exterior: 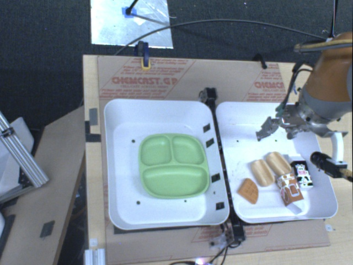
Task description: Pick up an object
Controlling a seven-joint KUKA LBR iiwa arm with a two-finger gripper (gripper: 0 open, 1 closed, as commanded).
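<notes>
In the right bin [237, 126], near its front, lie two tan bread rolls [263, 171] [278, 163] side by side, an orange-brown waffle piece [249, 191], a brown carton [289, 190] and a small black-and-white carton [302, 175]. My gripper [278, 130] hangs over the back half of this bin, above and behind the rolls. It is open, its fingers are spread, and nothing is between them. The grey arm with its orange band comes in from the upper right.
The left bin [121, 120] holds a green divided plate [174, 165]. A black clip strip [215, 148] runs along the seam between the bins. A black part with a white stem [328, 162] juts over the right bin's right rim.
</notes>
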